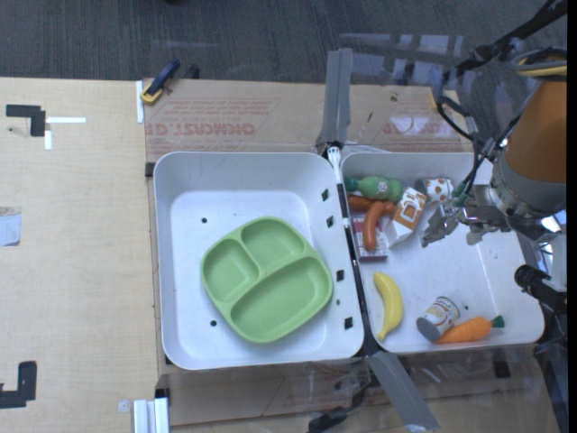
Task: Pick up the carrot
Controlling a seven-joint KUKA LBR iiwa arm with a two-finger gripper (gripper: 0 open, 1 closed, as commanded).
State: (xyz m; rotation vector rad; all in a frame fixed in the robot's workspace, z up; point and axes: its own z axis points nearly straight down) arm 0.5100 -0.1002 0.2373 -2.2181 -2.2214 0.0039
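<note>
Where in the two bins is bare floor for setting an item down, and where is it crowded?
Free: left bin floor around the green plate; right bin middle, between banana, can and tool. Crowded: right bin's top-left by the hot dog and its bottom edge by the carrot.

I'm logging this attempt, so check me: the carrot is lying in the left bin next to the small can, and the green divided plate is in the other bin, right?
Not quite. The camera view shows the carrot in the right bin, at its near edge, next to the small can. The green divided plate is in the other bin, the left bin.
</note>
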